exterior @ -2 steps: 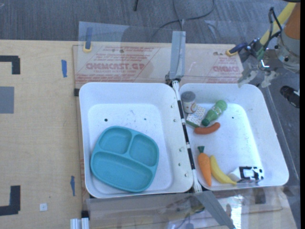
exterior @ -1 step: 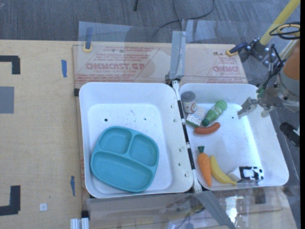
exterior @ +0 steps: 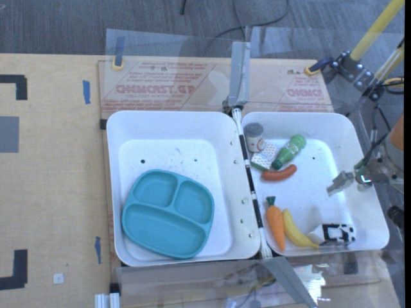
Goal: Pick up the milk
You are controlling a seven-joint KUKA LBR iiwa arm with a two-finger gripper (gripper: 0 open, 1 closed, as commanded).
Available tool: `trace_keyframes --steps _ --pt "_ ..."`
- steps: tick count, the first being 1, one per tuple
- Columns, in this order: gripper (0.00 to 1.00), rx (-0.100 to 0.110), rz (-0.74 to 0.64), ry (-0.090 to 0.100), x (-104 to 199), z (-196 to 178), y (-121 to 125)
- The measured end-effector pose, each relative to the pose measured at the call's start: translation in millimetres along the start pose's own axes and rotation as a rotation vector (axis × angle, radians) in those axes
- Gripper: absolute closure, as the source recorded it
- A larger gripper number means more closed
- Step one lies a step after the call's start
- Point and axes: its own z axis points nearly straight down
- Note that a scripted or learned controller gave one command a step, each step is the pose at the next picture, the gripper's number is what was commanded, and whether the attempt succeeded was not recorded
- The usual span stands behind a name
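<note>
We note even, bright overhead lighting. White bins point(exterior: 302, 246) near gripper point(exterior: 340, 183) slightly washed out. Soft, short shadows beside gripper. Faint glare on clear sheet beyond gripper. We find gripper mildly blurred; items left of it moderately sharp.

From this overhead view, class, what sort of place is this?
Probably a robotics lab test bench: two white bins fixed side by side, toy food such as a banana and carrot, and loose cables on the floor.

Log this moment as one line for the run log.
task: pick up milk | milk: right bin, near corner, not held | tool: above bin's right side | left bin: blue plate
</note>
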Motion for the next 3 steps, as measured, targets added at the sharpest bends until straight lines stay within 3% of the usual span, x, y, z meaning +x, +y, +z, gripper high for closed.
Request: trace_keyframes --steps 1,2,3 --pt "0.00 -0.009 -0.039 -0.004 68 46 66" --pt "0.00 -0.010 -0.003 -0.003 122 46 103" --pt "0.00 -0.003 -0.088 -0.002 75 -126 147"
